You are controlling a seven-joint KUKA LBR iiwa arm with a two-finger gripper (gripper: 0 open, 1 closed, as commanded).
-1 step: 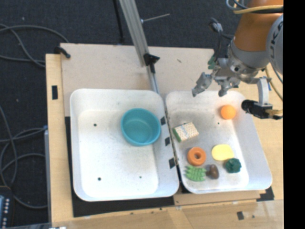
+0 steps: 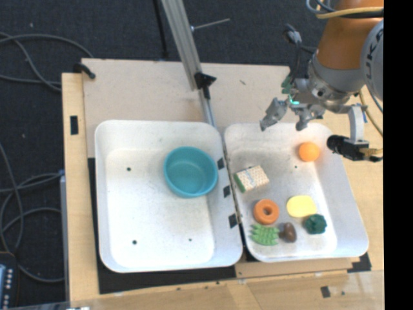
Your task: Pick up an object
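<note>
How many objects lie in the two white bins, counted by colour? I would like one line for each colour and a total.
Blue: 1, the bowl in the left bin
Orange: 2, the ball and the ring
Yellow: 1, the flat piece
Green: 2, the dark green piece and the leafy piece
Brown: 1, the small lump
Beige: 1, the block
Total: 8

Counter: light wooden surface, upper portion bare. Two shallow white bins rest directly on it, side by side with edges touching at centre. Left bin lies square to the counter. Right bin lies slightly rotated, its near corner close to the counter's front edge.
</note>
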